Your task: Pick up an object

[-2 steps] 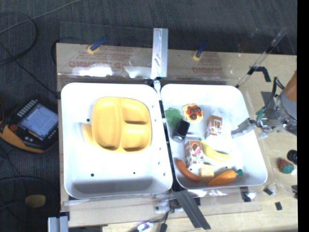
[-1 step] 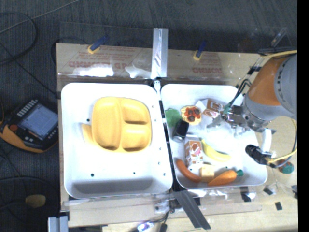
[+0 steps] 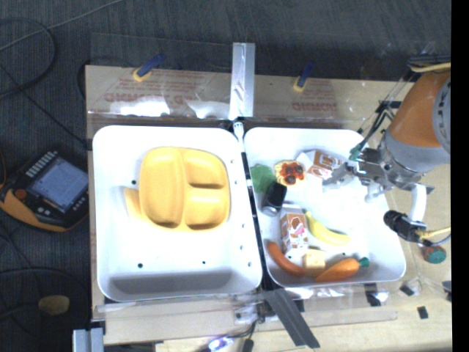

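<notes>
1. Camera view: two white bins sit side by side on the bench; the left bin (image 3: 110,270) holds a yellow sectioned tray (image 3: 185,188) lying tilted, its lower-left edge overlapping a paler yellow piece (image 3: 132,200) that is mostly hidden beneath it
2. The right bin (image 3: 392,266) holds a huddle of toy food: a green piece (image 3: 261,175) against the left wall, a round item with dark red spots (image 3: 289,171) just beside it, and a small printed packet (image 3: 319,165) near the back
3. A dark cylinder (image 3: 274,196) lies below the green piece; its end is blurred and hard to read
4. A small printed carton (image 3: 294,230) stands in the middle, touching a banana (image 3: 326,232) on its right
5. Along the front wall lie an orange sausage-like piece (image 3: 282,259), a pale yellow block (image 3: 314,259) and a carrot (image 3: 338,270), all touching or nearly so; what the block is cannot be made out
6. The arm enters from the right, its orange band cut off by the frame edge
7. The gripper (image 3: 350,171) hangs over the bin's back right area, near the printed packet; how far its pincer is open I cannot tell, and nothing is seen held in it
8. A black part of the wrist (image 3: 403,224) juts out past the bin's right wall
</notes>
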`<state>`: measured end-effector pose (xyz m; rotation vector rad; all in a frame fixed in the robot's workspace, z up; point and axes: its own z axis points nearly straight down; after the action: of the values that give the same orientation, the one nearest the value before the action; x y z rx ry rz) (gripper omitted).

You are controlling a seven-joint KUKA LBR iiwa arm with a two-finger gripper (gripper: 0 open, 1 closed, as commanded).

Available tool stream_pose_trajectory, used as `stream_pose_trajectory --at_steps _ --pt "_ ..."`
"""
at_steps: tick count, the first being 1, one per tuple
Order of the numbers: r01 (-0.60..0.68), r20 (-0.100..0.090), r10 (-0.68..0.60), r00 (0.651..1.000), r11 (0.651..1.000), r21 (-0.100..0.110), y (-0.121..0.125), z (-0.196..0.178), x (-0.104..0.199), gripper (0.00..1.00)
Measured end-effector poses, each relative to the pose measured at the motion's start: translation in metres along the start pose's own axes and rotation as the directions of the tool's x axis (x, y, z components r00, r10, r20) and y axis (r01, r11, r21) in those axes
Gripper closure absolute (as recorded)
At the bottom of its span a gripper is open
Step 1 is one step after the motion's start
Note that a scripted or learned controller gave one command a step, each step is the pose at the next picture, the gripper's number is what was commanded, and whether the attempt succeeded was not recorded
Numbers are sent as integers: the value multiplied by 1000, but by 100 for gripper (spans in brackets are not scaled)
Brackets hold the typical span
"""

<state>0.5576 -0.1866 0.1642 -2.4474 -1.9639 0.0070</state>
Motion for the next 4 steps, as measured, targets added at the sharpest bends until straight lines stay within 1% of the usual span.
stream_pose_trajectory --at_steps 1,2,3,4 --pt "204 0 -204 979 979 -2 -55 59 41 0" --pt "203 -3 -203 979 979 3 -54 55 42 100" --pt "116 -1 -116 993 993 2 -39 50 74 100" --pt "-45 -2 45 999 999 -10 17 73 52 100"
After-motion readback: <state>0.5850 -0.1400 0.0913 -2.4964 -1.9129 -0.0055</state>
